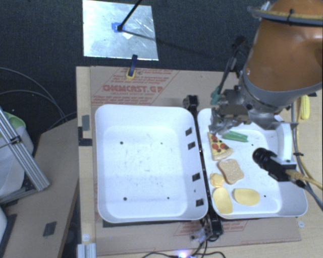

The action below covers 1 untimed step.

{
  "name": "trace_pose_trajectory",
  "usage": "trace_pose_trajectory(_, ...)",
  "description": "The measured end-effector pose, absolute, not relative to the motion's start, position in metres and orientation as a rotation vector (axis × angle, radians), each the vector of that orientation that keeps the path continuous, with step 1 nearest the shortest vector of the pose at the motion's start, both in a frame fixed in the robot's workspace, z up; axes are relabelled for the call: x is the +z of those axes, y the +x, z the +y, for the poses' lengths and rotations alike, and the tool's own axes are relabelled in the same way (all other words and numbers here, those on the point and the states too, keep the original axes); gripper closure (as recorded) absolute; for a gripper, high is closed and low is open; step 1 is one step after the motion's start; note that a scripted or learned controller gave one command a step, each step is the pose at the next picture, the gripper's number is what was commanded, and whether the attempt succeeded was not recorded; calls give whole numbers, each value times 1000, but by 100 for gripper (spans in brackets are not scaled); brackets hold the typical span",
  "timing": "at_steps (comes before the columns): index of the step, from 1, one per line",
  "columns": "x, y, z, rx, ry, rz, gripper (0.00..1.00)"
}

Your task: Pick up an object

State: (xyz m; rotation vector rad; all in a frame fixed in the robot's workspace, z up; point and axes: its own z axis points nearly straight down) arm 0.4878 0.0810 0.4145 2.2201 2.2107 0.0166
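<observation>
Grey metal gripper (220,125) hanging low over the right-hand white plastic bin (287,204), tip just above the triangular pizza-slice toy (220,147). Can't tell if open or closed, too dark and blurry down there.

A dark carpet (40,40) covers the floor. At the top a shiny metal sheet (108,40) lies on it, catching glare, with a small blue piece (116,26) on it and a thin black rod (132,11) slanting up from that piece. The bench (55,166) has a pale wooden top with a small dark patch (49,229) near its front. A brown cardboard sheet (166,83) printed in red lies on the bench, a blue and yellow clamp (132,67) at its far edge. A slanted aluminium bar (22,156) stands at left. The light is even.
</observation>
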Motion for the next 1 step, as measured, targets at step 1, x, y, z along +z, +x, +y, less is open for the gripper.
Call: trace_pose_trajectory(1, 409, 487, 91, 4, 2216, 2224, 100)
